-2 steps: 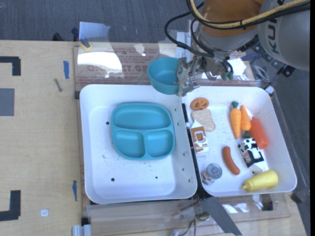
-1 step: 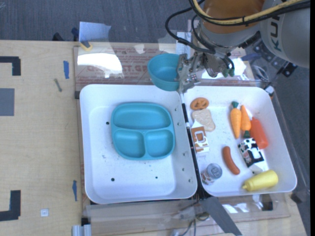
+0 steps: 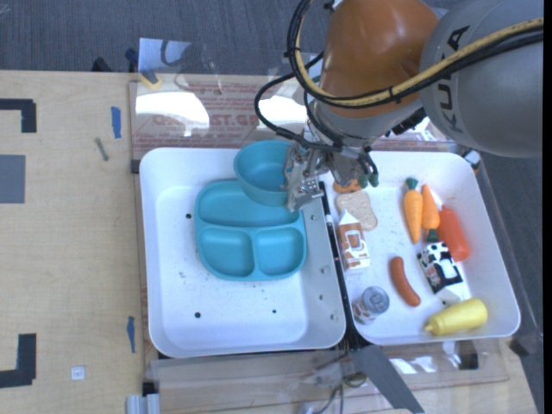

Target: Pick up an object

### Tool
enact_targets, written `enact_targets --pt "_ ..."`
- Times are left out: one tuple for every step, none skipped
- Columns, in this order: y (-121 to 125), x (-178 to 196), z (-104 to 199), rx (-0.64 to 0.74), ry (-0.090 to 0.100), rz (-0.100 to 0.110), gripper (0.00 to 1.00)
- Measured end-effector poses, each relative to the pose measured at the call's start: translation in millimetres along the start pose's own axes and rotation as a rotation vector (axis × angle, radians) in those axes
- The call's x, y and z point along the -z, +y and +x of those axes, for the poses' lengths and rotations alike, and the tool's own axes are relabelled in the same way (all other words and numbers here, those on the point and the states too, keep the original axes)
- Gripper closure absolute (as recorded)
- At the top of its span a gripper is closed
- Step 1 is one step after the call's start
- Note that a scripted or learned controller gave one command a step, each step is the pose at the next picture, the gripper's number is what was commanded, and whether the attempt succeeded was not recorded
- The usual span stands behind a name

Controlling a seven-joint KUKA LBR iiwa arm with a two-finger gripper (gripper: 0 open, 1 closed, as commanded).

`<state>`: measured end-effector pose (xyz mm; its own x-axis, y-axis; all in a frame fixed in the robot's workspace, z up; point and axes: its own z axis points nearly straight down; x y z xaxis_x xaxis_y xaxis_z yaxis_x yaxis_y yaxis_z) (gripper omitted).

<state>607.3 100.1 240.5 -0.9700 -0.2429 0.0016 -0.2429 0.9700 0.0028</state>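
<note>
Your gripper (image 3: 299, 188) sits over the left bin (image 3: 164, 257), jaws clamped on the blue bowl's (image 3: 263, 169) rim (right above the blue divided plate (image 3: 246, 235)).

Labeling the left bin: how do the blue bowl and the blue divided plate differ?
The round blue plastic bowl is deep with one cavity; the blue divided plastic plate is shallow with three compartments. The bowl is smaller and sits at the plate's far edge, beside the tool. Both share the same blue and the left white bin.
</note>
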Motion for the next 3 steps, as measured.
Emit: enact_targets --pt "-1.4 3.6 -1.3 -0.002 -0.007 0.002 0.00" --pt "4.9 -119.6 38.2 0.213 0.002 0.001 0.00" --pt "14.6 -137.3 82.8 0.289 -0.058 0.021 0.00"
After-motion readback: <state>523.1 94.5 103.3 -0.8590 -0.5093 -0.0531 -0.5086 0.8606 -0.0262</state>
